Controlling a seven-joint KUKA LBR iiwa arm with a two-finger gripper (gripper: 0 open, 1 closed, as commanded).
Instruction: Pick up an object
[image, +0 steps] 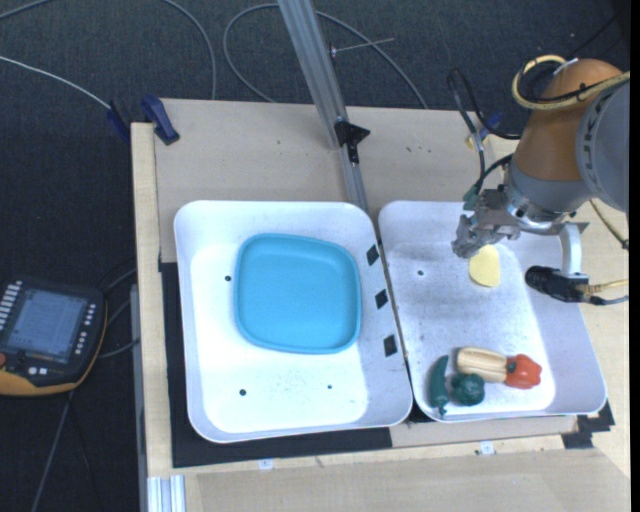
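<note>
My end effector (470, 240) hung low over the far part of the right bin (440, 300), just beside a yellow piece (486, 267) that lay on the bin floor; whether it was clenched or released I could not tell. Near that bin's front edge lay a wooden peg (483, 361) with a red piece (523, 372) touching its right end and a green piece (456, 387) at its left. The left bin (200, 330) carried a blue plate (297, 292).

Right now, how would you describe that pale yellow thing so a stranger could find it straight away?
Look in the right bin of the two white ones, toward its far end. The pale yellow piece lies just beneath the gripper, alone there; the wooden, red and green items cluster at the near edge.
</note>
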